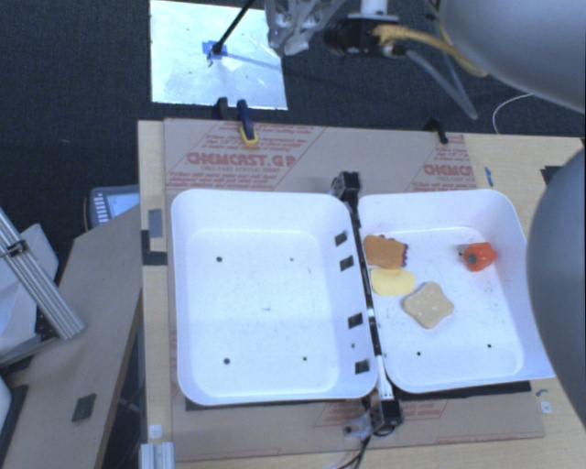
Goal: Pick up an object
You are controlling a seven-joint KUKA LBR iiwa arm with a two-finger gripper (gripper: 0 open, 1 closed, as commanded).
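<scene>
While the pincer's (pixel 295 27) state is unclear, the right bin (pixel 513 359) holds perhaps four toy foods.

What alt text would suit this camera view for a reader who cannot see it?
Four small items lie in the right bin: an orange piece, a yellow disc, a tan bread slice and an orange-red item. The left bin adjoins it; the gripper hangs beyond the bench's far edge.

left bin (pixel 261 293): white, small dark dots | right bin (pixel 449 215): white | toy tomato (pixel 478 256): orange-red, dark stem spot | toast piece (pixel 428 305): pale tan | flat disc (pixel 393 283): pale yellow | piece (pixel 385 251): orange-brown, purple edge | board (pixel 275 158): tan, red lettering | clamp (pixel 246 124): blue and yellow | surface (pixel 151 165): light wood
</scene>
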